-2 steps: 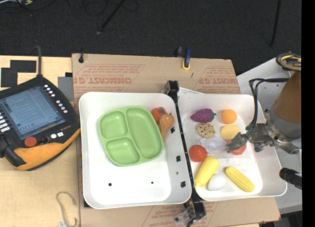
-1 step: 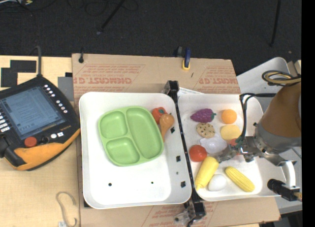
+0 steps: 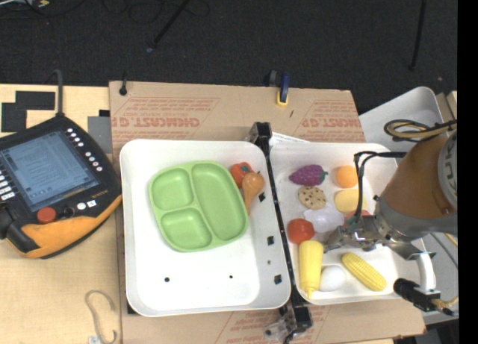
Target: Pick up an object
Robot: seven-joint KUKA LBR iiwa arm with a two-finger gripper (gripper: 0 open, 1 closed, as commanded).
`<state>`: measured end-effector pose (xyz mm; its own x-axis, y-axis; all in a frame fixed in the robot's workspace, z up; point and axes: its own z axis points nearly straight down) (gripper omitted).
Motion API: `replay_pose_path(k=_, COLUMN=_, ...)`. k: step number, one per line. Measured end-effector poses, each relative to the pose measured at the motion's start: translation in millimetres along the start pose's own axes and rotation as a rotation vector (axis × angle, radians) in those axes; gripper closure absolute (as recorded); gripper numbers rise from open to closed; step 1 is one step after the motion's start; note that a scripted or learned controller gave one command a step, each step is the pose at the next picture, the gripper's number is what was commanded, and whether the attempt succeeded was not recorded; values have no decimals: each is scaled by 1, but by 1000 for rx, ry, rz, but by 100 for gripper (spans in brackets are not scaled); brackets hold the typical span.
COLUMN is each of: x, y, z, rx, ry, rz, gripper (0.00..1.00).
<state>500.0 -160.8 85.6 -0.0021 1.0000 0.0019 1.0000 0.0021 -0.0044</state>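
Tool over right bin, state unclear | right bin: 8 toy foods | left bin: 1 green tray, 2 foods

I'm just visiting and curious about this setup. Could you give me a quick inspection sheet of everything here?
Surface: cardboard sheet under two white bins, left bin and right bin.
Job's things: right bin holds purple grapes, cookie, orange, lemon, tomato, yellow bottle, white egg, corn.
Clutter: left bin holds green divided plate, with a red and orange toy beside it.
Claw: claw low over the right bin; finger state unclear.
Cables: black cable by the arm; cables on the dark floor.
Surroundings: control tablet at left; clamp.
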Motion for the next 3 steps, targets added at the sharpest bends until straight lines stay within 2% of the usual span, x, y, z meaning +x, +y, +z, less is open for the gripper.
replay_pose_path(k=1, x=-2, y=0, z=-13, rx=-2, ry=0, rz=7, gripper=100)
replay_pose_path(k=2, x=2, y=2, z=-55, rx=-3, ry=-1, rz=2, gripper=100)
replay_pose_path(k=3, x=-2, y=-7, z=-112, rx=-5, ry=-2, rz=2, gripper=100)
